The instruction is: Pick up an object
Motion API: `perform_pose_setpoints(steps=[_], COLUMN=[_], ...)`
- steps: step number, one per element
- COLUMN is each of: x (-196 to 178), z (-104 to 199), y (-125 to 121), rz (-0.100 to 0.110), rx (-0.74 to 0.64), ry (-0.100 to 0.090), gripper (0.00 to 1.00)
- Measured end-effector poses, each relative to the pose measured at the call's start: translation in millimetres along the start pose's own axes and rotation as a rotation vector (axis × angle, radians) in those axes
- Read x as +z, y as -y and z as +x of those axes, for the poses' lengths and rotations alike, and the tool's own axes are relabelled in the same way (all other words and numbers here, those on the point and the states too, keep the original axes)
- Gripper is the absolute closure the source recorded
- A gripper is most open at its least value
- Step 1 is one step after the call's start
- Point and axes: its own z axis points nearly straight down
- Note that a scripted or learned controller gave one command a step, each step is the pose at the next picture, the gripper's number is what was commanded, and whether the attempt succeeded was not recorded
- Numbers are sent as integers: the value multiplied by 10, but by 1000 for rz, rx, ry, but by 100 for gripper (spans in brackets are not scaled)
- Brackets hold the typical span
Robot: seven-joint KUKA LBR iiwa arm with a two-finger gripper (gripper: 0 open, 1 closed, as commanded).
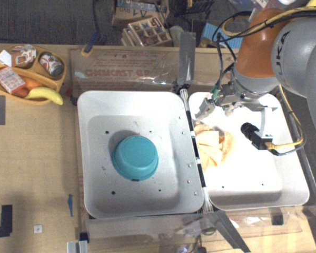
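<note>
Nearest me, the left bin [95, 194] holds an upturned teal bowl [136, 157] at its middle, well apart from the arm; the right bin [284, 194] holds a yellowish cloth [213, 145] crumpled against its left wall, likely the intended pick; the gripper [208, 108] hangs just above the cloth's far edge, seemingly lined up to descend; whether the jaws are wide or narrow I cannot tell.

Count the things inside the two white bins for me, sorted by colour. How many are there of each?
Teal: 1, the bowl in the left bin
Yellow: 1, the cloth in the right bin
Total: 2
</note>
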Motion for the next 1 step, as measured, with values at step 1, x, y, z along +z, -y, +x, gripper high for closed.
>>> perform_pose_setpoints(steps=[1], x=[4], z=[-353], y=[508], rz=[3], rx=[16], ry=[-1], gripper=[0])
